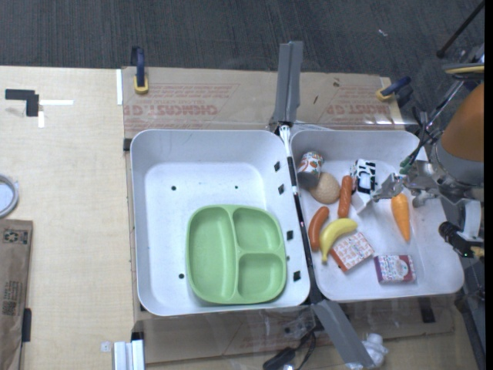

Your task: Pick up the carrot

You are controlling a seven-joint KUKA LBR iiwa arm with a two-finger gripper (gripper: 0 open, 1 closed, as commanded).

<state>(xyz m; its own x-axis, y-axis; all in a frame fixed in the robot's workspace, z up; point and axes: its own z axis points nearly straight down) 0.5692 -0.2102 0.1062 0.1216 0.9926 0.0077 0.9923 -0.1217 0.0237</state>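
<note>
Gripper (394,185) sits low over the right bin (431,284), reaching in from the right; fingers are a grey blur, so open or closed cannot be told. One carrot (401,216) lies just below it, orange, tip pointing down, resting on the bin floor; whether the fingers touch its top is unclear.

Right bin count: one carrot, two orange-red sausage-like pieces (345,196) (317,227), one banana (335,235), one brown potato-like lump (326,188), one small round can (310,163), one black-and-white carton (364,176), two small printed packets (353,250) (394,268).

Left bin (154,206): one green divided plate (236,253), three compartments.

Arm (466,133) is cut off at the right edge; only its orange band and wrist clutter are visible. Packet labels are too small to read.
</note>
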